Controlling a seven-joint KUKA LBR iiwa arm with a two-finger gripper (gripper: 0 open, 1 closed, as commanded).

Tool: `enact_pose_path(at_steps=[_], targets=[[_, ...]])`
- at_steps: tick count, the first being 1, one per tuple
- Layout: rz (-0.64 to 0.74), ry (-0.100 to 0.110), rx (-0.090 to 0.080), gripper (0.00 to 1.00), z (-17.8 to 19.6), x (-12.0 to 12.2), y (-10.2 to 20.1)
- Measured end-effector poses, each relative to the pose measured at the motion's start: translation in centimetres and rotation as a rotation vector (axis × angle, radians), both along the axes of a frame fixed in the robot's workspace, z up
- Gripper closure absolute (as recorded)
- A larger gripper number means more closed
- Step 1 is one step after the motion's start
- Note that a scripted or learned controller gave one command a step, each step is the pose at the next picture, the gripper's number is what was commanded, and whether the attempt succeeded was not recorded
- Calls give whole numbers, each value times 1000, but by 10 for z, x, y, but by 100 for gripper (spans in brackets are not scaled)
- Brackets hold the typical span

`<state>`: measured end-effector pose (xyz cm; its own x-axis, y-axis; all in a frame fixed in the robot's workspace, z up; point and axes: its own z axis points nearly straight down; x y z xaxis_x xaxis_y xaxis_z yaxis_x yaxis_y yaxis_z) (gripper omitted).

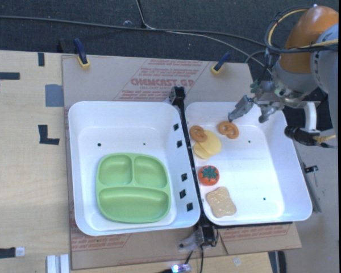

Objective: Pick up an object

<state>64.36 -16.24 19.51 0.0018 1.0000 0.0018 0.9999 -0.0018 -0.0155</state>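
Two small brown pretzels lie in the right bin (pixel 284 175): one pretzel (pixel 228 129) near its back wall, the other pretzel (pixel 198 133) by the left wall on top of a pale yellow slice (pixel 208 147). A red tomato (pixel 208 175) sits lower down, and a tan bread slice (pixel 221 202) lies near the front. My gripper (pixel 251 112) hangs over the bin's back right part, open, with nothing between its fingers. Its left fingertip is just right of and above the first pretzel.
The left bin (pixel 79 152) holds a green divided plate (pixel 133 187). A black divider (pixel 183 152) runs between the bins. Cables cross the dark floor behind the bench, and two blue-yellow clamps (pixel 80 54) hold the cardboard's back edge.
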Motion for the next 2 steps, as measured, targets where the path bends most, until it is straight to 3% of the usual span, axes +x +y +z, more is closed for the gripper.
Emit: enact_pose_path(at_steps=[1,2], targets=[[3,-14,-2,0,9,3,0],[4,-9,-2,0,-56,5,2]])
